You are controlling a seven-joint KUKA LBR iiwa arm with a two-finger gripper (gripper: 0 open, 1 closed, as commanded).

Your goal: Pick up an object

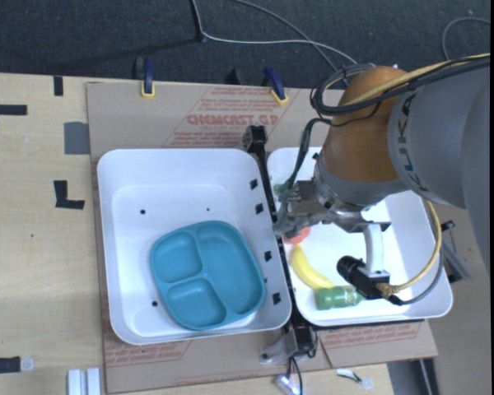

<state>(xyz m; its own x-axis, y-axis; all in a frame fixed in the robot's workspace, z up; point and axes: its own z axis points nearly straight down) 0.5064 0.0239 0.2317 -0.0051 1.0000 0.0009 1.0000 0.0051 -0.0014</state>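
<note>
Biggest thing in shot is the table (33,245), tan, with a cardboard sheet (214,118) laid on it and two white bins side by side on that. My arm (445,130) comes in from the right, grey and bulky, the orange band (362,134) bulging above the wrist, bent down over the right bin (432,303).

The left bin (123,188) carries a blue divided plate (206,274), three compartments, lying flat toward the near side.

Now the right bin: my tool (295,212) sits low at its left edge, right against the wall between the two bins. Whether it is apart or together I cannot tell; the wrist body covers it.

Just below the tool, a small orange-red object (296,236) peeks out, touching or almost touching it; too hidden to name.

Nearer the camera lies a yellow banana (306,270), curved, running away from the tool toward the bin's near edge. Beside the banana's lower end is a green bottle (339,298), lying on its side. Both lie on the bin floor, near the tool but apart from it.

A black cable fitting (358,274) hangs off the wrist above the bottle.
</note>
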